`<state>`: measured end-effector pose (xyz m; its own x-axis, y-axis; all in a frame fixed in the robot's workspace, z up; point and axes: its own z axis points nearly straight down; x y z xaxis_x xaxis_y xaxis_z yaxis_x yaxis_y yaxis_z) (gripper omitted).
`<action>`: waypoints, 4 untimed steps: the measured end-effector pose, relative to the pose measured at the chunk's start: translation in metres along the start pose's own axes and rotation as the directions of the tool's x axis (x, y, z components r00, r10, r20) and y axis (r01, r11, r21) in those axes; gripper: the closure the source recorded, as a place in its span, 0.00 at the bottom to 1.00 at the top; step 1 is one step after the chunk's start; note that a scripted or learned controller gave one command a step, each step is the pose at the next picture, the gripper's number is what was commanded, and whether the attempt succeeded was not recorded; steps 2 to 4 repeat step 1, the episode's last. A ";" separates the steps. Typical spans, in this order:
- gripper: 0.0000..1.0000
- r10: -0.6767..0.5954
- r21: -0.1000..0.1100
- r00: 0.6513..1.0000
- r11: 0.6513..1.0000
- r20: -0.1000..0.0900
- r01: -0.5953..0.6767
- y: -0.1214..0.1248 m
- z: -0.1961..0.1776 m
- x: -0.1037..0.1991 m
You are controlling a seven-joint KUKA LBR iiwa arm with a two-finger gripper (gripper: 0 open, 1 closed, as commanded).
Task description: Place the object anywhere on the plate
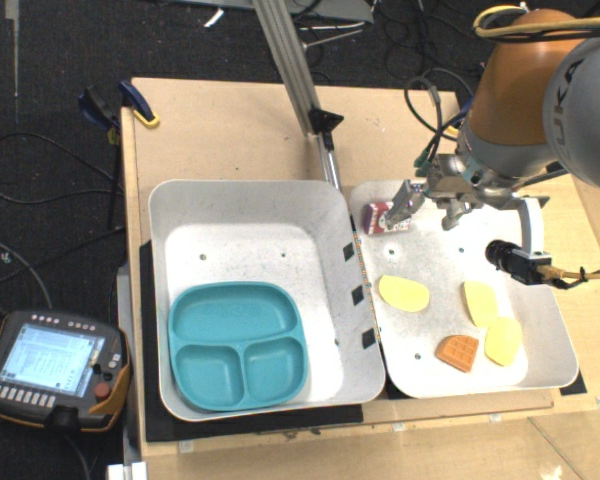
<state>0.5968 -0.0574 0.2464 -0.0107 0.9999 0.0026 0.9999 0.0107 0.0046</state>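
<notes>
Gripper (404, 206) hovers at the right bin's (540, 368) far-left corner, just beside a small red-and-white object (377, 217). Its opening cannot be told. Teal plate (238, 345) lies in the bin left of it.

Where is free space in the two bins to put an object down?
Left bin: bare floor behind the teal plate, toward the far wall. Right bin: a bare strip between the gripper and the yellow pieces. Crowded near the waffle at the front.

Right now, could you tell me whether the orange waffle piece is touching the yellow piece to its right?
Cannot tell. In the camera view the orange waffle piece sits close beside the yellow piece, but no plain gap or contact shows between their edges.
</notes>
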 end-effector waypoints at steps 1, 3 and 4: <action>1.00 0.005 0.003 1.000 1.000 0.003 -0.005 -0.001 -0.009 -0.005; 1.00 0.005 0.003 1.000 1.000 0.003 -0.005 -0.001 -0.009 -0.005; 1.00 0.005 0.003 1.000 1.000 0.003 -0.005 -0.001 -0.009 -0.005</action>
